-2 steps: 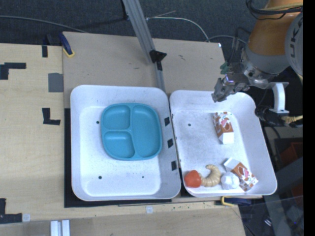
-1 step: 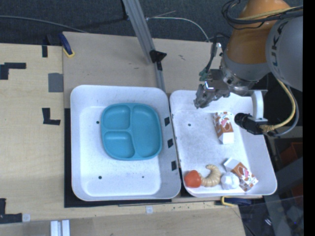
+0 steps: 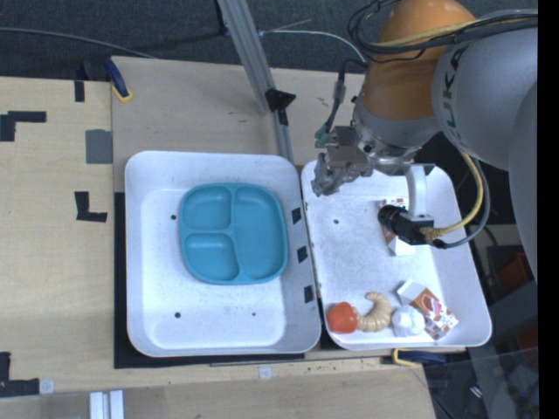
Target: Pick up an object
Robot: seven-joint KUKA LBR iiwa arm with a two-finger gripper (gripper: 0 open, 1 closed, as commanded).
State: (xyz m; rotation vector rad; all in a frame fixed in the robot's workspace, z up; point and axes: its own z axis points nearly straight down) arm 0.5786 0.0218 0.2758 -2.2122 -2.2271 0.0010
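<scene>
So the gripper (image 3: pixel 330 178) is sitting up at the far left corner of the right bin (image 3: pixel 349 234), and honestly I can't tell how the jaws stand, it's just a dark clump from this angle with nothing visibly pinched in it. Everything worth grabbing is clustered down along the near edge of that same bin, well apart from the jaws: a red tomato-looking thing (image 3: pixel 342 318) touching a tan croissant-shaped piece (image 3: pixel 377 312), then a small whitish lump (image 3: pixel 404 323) and a printed packet (image 3: pixel 431 312) just beside it. The croissant's long axis curves roughly up and down the bin. My guess is the next move is a long pull toward the near edge. The floor there is flat and white, but the pieces are packed close and right against the near wall, so room is tight. The left bin (image 3: pixel 148 260) has a blue divided plate (image 3: pixel 234 234).
</scene>
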